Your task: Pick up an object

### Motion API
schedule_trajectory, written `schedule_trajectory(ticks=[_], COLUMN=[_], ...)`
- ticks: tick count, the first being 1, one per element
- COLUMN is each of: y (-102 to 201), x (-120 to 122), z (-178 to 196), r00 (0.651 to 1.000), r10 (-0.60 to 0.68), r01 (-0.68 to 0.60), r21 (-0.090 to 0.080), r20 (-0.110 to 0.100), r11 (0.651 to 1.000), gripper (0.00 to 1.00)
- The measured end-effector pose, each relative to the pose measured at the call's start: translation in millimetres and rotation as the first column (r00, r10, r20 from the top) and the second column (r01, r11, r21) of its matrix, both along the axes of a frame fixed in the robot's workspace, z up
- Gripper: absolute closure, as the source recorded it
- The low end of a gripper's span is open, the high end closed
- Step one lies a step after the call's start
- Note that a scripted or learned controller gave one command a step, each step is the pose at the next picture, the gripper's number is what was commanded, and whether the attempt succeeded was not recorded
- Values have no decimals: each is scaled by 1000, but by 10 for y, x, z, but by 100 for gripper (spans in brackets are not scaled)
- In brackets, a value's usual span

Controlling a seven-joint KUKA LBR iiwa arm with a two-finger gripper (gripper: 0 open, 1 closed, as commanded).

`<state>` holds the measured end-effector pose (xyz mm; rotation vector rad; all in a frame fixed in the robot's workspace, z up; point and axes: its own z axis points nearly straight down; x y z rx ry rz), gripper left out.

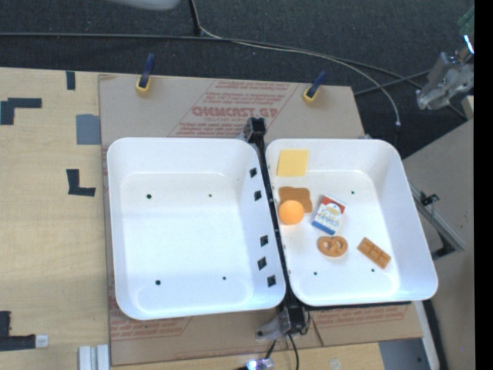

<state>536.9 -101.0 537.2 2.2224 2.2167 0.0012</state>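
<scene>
Here, orange ball point(291, 213) far below end effector point(445, 83).

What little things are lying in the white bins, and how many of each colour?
Yellow: 1, cheese slice
Orange: 1, ball
Brown: 3, toast, pretzel, waffle bar
White, red and blue: 1, small carton
Total: 6

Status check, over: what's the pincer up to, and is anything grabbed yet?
Pincer parked beyond the right bin, grip unclear. Orange ball, pretzel, small carton lying loose. Nothing blocking.
</scene>
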Motion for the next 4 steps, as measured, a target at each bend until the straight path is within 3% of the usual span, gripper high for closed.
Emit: schedule_trajectory(ticks=[1,2,3,4], y=[749,-262,-119,685], x=[-142,-448,79,818], z=[-2243,-2902,-4083,-3496], r00=[1000,1000,1000,1000], r10=[7,-7,6,14], r01=[-7,7,-6,-14], r21=[3,0,2,3], r20=[-21,-11,-7,6], r11=[1000,1000,1000,1000], gripper=[0,0,0,0])
